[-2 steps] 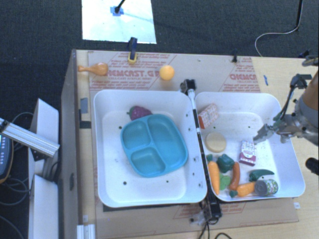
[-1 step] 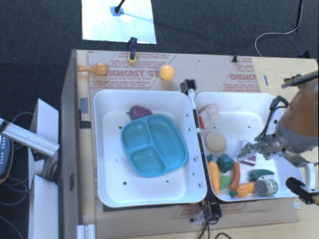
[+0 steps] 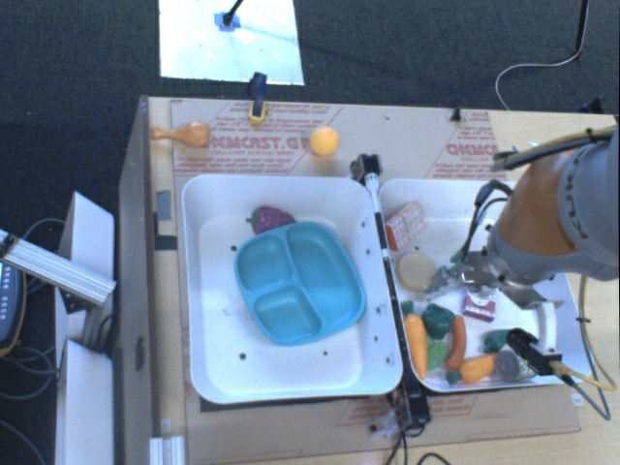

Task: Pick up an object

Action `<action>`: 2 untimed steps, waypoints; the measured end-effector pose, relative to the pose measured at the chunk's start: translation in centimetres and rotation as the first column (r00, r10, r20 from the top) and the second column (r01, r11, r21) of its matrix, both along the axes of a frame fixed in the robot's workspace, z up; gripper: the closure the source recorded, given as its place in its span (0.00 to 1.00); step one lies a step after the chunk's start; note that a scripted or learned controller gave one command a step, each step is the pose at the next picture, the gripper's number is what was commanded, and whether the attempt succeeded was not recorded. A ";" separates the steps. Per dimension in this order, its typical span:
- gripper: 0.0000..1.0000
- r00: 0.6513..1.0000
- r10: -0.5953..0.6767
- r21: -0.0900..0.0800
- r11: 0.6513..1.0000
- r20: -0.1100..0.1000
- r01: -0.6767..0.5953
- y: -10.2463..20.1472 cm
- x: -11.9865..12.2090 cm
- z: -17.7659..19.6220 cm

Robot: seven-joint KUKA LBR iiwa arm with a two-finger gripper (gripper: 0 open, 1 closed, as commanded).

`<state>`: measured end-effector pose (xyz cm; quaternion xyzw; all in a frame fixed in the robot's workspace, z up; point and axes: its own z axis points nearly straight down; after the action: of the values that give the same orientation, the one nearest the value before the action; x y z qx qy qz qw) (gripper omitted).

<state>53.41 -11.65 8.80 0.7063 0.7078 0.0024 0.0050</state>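
The gripper point(image 3: 472, 281) is seen low over the right bin point(image 3: 441, 200), below the orange band point(image 3: 538, 206) of the arm, but whether its fingers are open or closed cannot be told, since the wrist covers them. No object can be made out between them. A small pink-and-white packet point(image 3: 479, 306) lies just beneath the gripper, possibly touching it. A round beige disc point(image 3: 417, 270) lies just to the left, and a pink-striped block point(image 3: 406, 224) nearer the far wall. Along the near side of that bin are crowded a carrot point(image 3: 416, 346), a dark green piece point(image 3: 437, 320), a red sausage-like piece point(image 3: 457, 337), and another orange piece point(image 3: 477, 367). In the left bin point(image 3: 218, 356), a blue divided tray point(image 3: 299, 281) is placed, with a purple item point(image 3: 273, 219) touching its far edge. On the bench beyond the bins, a yellow ball point(image 3: 325, 141) is seen.
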 end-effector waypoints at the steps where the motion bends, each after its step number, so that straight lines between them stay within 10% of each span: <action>1: 0.00 1.000 -0.001 0.002 1.000 -0.007 0.001 -4.5 -2.7 6.8; 2: 0.00 1.000 -0.001 0.004 1.000 -0.010 0.001 -2.5 -4.5 3.2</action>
<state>48.95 -14.12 12.03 0.7067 0.7075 0.0003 0.0002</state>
